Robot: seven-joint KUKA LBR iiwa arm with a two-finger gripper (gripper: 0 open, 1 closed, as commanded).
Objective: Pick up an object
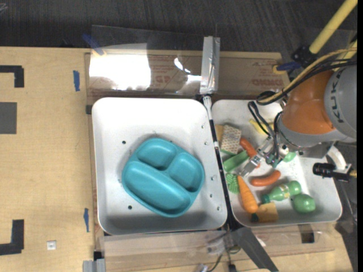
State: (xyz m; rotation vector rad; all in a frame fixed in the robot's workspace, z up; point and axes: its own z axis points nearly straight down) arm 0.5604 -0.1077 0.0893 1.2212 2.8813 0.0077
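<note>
Approach step in hand: the gripper (pixel 265 158), finger state not discernible, hangs low over the middle of the right bin (pixel 334 208), just above the red sausage (pixel 265 179), so the next move requires a short, centred descent before closing.

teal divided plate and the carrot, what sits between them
In the camera view, between the teal divided plate and the carrot run the adjoining walls of the left bin and the right bin, then a green toy piece beside the carrot.
</note>
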